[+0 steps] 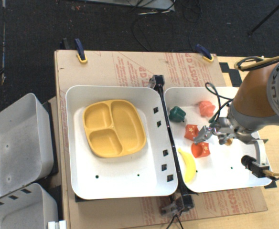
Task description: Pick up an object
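While gripper (207,133) hovers: 2 red blocks (191,131), 1 banana (188,165)

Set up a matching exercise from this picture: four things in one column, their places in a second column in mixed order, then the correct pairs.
Things:
1. yellow divided plate
2. banana
3. green object
4. pincer

Places:
A. right bin, near its front edge by the divider
B. over the right bin, beside the red pieces
C. left bin
D. right bin, towards its back left

Pairs: 1-C, 2-A, 3-D, 4-B
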Tool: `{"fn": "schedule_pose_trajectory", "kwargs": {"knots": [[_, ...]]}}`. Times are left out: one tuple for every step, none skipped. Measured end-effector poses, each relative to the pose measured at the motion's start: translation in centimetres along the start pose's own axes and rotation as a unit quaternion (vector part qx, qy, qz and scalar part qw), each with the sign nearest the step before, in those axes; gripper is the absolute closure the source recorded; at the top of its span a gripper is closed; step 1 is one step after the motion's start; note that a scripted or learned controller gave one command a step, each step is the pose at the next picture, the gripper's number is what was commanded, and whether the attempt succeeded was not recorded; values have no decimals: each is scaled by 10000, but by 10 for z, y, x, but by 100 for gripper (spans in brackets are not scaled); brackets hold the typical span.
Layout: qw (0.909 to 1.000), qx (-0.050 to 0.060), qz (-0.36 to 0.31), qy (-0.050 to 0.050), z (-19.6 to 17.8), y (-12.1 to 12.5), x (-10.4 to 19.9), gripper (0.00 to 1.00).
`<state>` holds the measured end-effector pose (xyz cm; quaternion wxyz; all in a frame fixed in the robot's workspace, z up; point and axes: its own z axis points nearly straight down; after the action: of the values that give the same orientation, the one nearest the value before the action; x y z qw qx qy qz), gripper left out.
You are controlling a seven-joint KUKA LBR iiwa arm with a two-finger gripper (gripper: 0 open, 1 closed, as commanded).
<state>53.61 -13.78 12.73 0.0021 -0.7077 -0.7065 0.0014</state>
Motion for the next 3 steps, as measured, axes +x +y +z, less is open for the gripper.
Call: {"fn": "schedule_pose_trajectory", "kwargs": {"knots": [[10000, -3, 1, 1, 38, -1, 1, 0], [10000, -26, 8, -3, 25, 1, 1, 100], [10000, -48, -22, -11, -37, 5, 3, 100]]}}
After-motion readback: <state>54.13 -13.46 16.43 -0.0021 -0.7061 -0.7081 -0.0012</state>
